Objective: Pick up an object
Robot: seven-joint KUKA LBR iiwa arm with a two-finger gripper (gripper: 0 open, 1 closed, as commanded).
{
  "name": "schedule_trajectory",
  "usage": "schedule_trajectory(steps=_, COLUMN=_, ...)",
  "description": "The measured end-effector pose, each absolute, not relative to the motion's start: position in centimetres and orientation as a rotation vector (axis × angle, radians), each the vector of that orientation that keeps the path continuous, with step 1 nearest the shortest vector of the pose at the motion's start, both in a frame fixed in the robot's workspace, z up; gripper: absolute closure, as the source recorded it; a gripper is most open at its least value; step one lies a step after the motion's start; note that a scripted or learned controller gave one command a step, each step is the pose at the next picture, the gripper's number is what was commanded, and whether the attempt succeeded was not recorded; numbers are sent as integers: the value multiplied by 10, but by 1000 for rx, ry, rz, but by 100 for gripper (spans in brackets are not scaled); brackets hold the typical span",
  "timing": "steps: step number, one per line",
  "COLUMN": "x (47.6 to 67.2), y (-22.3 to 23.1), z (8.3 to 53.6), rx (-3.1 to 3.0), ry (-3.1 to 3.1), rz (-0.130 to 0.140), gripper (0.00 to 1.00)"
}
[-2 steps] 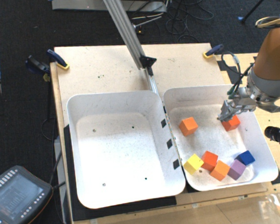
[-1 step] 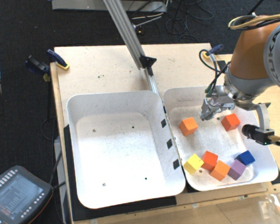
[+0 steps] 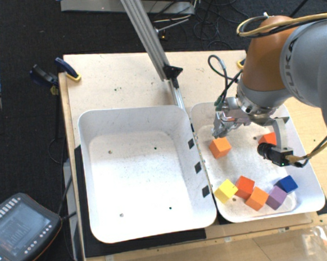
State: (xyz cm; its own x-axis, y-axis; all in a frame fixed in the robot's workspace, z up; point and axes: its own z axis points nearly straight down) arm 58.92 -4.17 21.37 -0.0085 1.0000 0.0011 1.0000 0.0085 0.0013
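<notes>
gripper [image 3: 221, 129] low in right bin [image 3: 310, 200], tips just above orange block [image 3: 220, 147] | finger state: can't tell, nothing seen pinched | other blocks bunched at near edge, so lone one likely easiest pick

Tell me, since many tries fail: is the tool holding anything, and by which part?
Nothing is held. The tool hangs above the orange block.

Six small blocks lie in the right bin [image 3: 310, 200] — an orange cube [image 3: 220, 147] apart near its middle, and a cluster by the near edge: yellow block [image 3: 226, 190], red-orange block [image 3: 245, 185], orange block [image 3: 257, 198], purple block [image 3: 276, 197], blue block [image 3: 286, 184] — all resting flat.
</notes>
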Motion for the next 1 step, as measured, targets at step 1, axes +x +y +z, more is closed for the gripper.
schedule_trajectory(steps=1, x=595, y=8, z=213, rx=2212, ry=2231, rz=3, gripper=100)
